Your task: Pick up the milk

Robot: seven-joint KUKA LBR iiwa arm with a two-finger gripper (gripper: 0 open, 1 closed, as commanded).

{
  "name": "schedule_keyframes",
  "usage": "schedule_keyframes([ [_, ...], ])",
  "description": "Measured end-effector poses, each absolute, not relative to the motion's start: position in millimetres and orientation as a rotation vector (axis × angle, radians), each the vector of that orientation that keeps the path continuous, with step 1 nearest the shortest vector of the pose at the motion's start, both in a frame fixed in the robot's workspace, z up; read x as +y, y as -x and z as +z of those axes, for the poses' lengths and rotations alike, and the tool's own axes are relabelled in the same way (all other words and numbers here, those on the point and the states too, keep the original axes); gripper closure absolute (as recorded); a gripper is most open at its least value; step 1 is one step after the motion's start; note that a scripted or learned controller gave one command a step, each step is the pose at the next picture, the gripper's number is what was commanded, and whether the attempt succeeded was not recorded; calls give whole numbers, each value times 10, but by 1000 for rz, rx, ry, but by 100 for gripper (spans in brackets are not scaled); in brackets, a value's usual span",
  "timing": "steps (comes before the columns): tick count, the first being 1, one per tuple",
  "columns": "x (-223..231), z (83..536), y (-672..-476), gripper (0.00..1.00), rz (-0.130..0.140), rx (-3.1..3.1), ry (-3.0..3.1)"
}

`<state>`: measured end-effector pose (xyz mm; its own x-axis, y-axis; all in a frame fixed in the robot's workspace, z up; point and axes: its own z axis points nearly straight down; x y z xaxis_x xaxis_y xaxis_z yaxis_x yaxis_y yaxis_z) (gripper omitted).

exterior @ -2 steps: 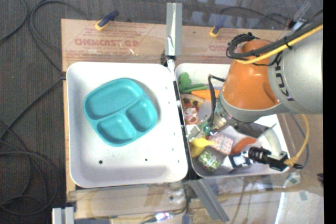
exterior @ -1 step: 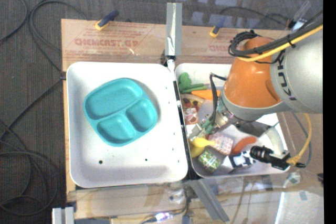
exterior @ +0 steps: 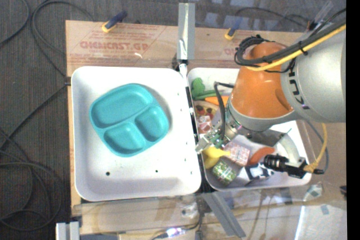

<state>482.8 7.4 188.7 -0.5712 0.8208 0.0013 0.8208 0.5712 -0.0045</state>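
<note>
Since the arm (exterior: 281, 87) hangs right over the right bin (exterior: 298, 146), it blocks most of what's in there, and that's the main worry. The left bin (exterior: 135, 177) just has a teal divided plate (exterior: 130, 118). The claw (exterior: 216, 136) sits low near the wall between the bins, over a crowded pile: something yellow (exterior: 212, 153), a pink carton (exterior: 239, 153) that could be the milk, a green-labelled can (exterior: 224, 171). Can't tell how wide the claw is or if it's got anything. Everything's packed so tight it could easily pinch a neighbour, or nudge the carton away and come up with nothing.
</note>
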Motion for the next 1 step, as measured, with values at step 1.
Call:
schedule_keyframes([
  [1, 68, 1967, -4824, 100, 7, -2777, 1454],
])
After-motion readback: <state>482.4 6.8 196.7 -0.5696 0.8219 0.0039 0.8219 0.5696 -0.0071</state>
